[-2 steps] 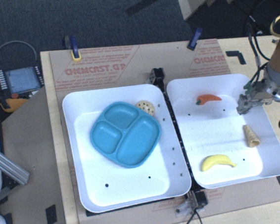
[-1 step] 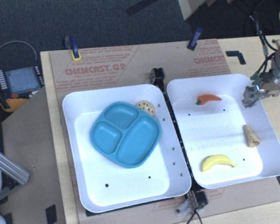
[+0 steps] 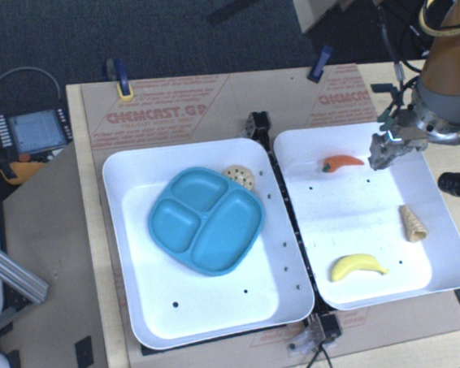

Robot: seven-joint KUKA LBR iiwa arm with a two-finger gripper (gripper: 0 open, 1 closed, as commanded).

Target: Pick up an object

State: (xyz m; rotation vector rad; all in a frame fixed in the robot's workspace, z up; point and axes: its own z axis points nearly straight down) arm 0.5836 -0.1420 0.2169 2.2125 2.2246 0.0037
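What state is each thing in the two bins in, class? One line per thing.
Blue divided plate: lies flat in the left bin, compartments bare.
Cookie: at the plate's far edge, partly hidden.
Carrot: lying in the right bin, by the gripper.
Banana: lying flat, untouched.
Cone: on its side.

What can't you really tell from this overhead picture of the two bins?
- Gripper: too small and dark in the camera view to read its state.
- Cookie: partly hidden under the blue divided plate.
- Arm: cut off by the right edge.
- Tan object beside the banana: too small to identify.
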